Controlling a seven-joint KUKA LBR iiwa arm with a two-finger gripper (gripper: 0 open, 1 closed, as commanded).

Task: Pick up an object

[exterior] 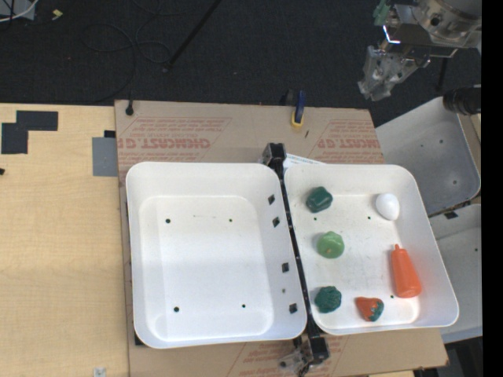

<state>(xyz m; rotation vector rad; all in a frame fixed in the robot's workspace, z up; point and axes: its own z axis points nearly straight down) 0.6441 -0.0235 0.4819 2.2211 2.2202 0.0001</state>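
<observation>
Gripper hangs above the bench's far right corner, well apart from the right bin; whether it is closed cannot be told.

Open room above right bin; six objects spaced apart.

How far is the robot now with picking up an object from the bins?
Nothing looks done yet. The pincer hangs high above the far right corner of the bench, away from the bins. All objects lie in the right bin: two dark green pieces, a light green one, a white egg shape, an orange bottle shape and a red-green piece. The approach, grasp and lift are all left.
</observation>
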